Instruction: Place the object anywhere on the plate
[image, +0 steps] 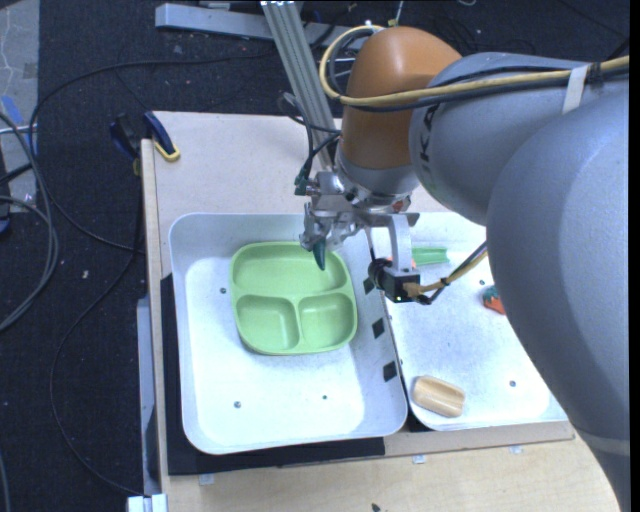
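Observation:
A light green plate (270, 285) with three compartments lies in the left bin (270, 400). My gripper (319, 250) hangs over the plate's far right corner, above the large back compartment. A small dark teal object (321, 258) pokes down from between the fingers, and the gripper is shut on it. The object's tip sits just above the plate's surface; whether it touches is unclear. The orange band and grey arm hide the bench behind the gripper.
The right bin (470, 350) holds a tan bread-like piece (438, 396) near its front, a green item (430, 257) at its back, and a small orange thing (491, 300) by the arm. A blue and yellow clamp (160, 137) lies on the bench's far left.

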